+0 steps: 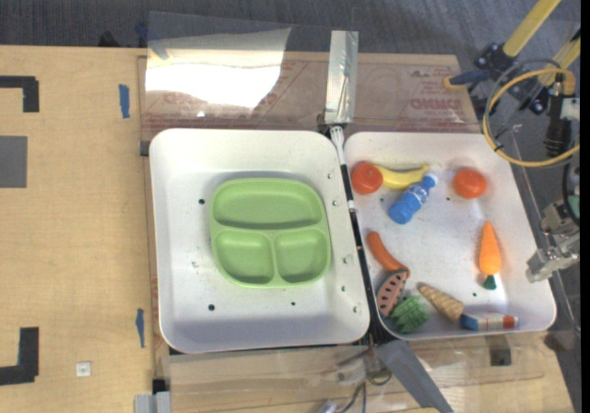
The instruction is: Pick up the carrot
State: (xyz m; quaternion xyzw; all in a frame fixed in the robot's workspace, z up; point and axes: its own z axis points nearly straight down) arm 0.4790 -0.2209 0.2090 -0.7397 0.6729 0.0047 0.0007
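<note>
- The carrot (489,250) lies on the floor of the right bin (433,218), close to that bin's right wall, orange body pointing up-frame and its small green end toward the near edge. It rests flat and free: nothing is touching it.
- My pincer (553,259) sits at the far right, just past the right bin's rim and beside the carrot. It is a blur of grey metal there, and I cannot tell whether it is apart or together. Nothing is visibly held in it.
- So, as I judge it, the pick is not yet done: the carrot is in the bin and no lift has happened. All that is settled is that I am near the right side of the right bin.
- What is left: come in over the rim, line up across the carrot's narrow body, go down, close, and lift.
- Neighbours to mind: an orange ball (470,182) up-frame of the carrot and a marker-like stick (489,320) just below its green end. The blue bottle (410,200), banana (403,175) and the green divided plate (270,230) in the left bin (184,218) are well apart.
- The nearby wall may crowd my approach.
</note>
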